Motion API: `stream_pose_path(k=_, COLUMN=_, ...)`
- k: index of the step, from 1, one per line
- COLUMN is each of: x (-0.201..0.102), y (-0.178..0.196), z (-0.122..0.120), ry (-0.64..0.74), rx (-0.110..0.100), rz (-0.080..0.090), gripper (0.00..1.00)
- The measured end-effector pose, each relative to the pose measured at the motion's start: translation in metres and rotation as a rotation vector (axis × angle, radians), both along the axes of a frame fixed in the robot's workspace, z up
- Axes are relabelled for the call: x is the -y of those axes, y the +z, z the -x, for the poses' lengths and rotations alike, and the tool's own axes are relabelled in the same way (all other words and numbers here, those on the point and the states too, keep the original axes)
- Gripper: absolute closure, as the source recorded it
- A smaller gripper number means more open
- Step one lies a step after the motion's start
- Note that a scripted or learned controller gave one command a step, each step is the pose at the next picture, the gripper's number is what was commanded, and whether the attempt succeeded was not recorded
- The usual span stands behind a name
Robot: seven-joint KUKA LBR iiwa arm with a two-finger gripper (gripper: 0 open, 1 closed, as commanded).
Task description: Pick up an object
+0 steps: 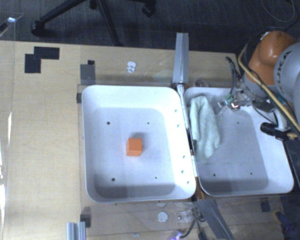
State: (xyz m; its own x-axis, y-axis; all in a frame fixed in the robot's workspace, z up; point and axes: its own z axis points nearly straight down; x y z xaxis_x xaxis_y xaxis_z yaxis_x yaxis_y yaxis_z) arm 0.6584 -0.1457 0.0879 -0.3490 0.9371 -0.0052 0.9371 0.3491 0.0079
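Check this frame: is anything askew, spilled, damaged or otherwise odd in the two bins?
Nothing is spilled or damaged. The white cloth lies crumpled along the left wall of the right bin, bunched rather than flat. The orange block sits squarely in the left bin. The gripper is over the right bin's upper edge.

Two white bins sat side by side on the counter [45, 149]: the left bin [97, 184] and the right bin [277, 181]. One orange block [134, 147] lay near the middle of the left bin's floor. One white cloth [204, 126] lay along the right bin's left wall. One arm [285, 69] reached over the right bin's far right corner, with one tool [232, 103]. Two black patches [40, 58] marked the counter's far left part. One chair base [97, 6] stood on the floor beyond the counter's far edge.
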Motion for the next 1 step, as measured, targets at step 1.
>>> stream_pose_path(k=1, x=-0.0013, y=0.0111, z=-0.0027, ry=0.002, rx=0.006, rz=-0.001, gripper=1.0)
